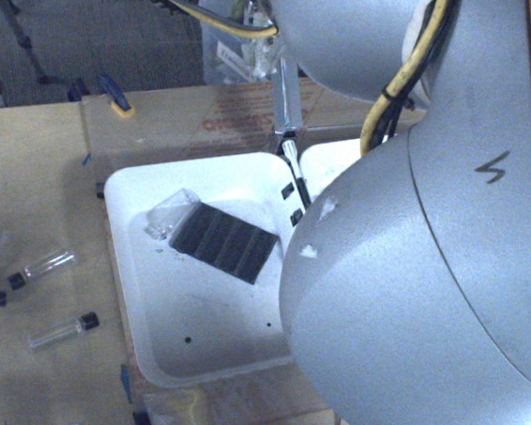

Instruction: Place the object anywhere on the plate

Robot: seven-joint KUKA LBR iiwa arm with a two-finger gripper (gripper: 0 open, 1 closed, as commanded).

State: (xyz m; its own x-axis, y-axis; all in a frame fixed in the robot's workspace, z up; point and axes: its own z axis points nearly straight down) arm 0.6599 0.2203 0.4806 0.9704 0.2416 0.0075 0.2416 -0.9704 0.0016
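Arm blocks most of the rt bin; can't tell the gripper's state. Dark ribbed slab, maybe the plate, lies at 10 o'clock in the left bin. Prob. pre-grasp: next needs locating the object.

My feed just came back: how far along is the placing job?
Nothing looks placed yet. The dark ribbed rectangular slab lies tilted in the left white bin, with a clear plastic piece at its upper corner. The grey arm covers the right bin, so what it is doing there can't be judged. Placement remains unconfirmed.
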